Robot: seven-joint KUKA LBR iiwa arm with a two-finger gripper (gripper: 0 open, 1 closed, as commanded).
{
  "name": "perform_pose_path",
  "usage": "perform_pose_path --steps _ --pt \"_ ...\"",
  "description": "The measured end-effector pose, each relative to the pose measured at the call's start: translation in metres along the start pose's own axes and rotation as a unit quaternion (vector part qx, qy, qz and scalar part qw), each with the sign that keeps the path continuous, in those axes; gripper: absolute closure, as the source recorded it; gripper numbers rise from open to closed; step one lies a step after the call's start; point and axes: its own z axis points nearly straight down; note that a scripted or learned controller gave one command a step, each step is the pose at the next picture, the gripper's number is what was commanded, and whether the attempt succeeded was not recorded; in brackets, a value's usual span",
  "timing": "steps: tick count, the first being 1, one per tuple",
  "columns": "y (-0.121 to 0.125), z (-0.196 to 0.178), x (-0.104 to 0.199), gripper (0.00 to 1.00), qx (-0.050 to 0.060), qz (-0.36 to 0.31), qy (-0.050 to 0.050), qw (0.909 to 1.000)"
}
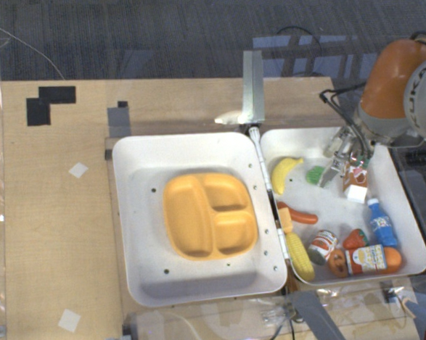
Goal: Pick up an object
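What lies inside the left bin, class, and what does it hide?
Inside the left bin lies one yellow divided plate, with three hollow sections. The bin floor beneath the plate is covered, so anything under it cannot be seen.

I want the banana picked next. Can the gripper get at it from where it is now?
Probably yes. The banana lies uncovered near the right bin's upper left corner, nothing on top. The gripper hovers just right of it, with a small green thing between them.
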Motion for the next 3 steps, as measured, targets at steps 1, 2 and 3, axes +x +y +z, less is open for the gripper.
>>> perform_pose_path --steps 1,2,3 --pt "0.067 0.001 0.036 0.00 0.003 0.113 0.001 0.9936" --pt "0.065 -0.011 0.032 1.00 0.002 0.109 -0.007 0.9940" --pt "0.068 -0.011 0.034 0.00 0.001 0.109 -0.003 0.9941"
